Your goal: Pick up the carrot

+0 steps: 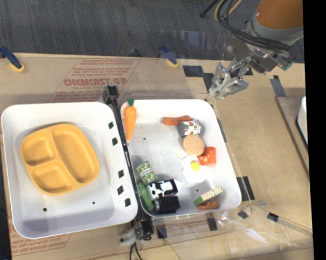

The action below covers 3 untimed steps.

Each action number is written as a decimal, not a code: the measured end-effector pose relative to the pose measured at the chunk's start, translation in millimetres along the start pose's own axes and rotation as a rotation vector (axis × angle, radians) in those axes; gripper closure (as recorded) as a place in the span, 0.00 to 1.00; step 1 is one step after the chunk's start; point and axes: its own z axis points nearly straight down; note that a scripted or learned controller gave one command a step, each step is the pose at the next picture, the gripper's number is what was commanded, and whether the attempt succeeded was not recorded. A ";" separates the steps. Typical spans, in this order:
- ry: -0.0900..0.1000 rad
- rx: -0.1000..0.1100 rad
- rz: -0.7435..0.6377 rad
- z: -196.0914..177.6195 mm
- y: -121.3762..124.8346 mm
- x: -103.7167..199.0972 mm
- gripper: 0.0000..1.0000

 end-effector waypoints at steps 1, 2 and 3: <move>-0.001 0.000 -0.207 -20.2 0.0 -0.1 1.00; 0.001 -0.009 -0.487 32.1 14.5 13.0 1.00; -0.002 -0.003 -0.792 46.1 2.7 -2.4 1.00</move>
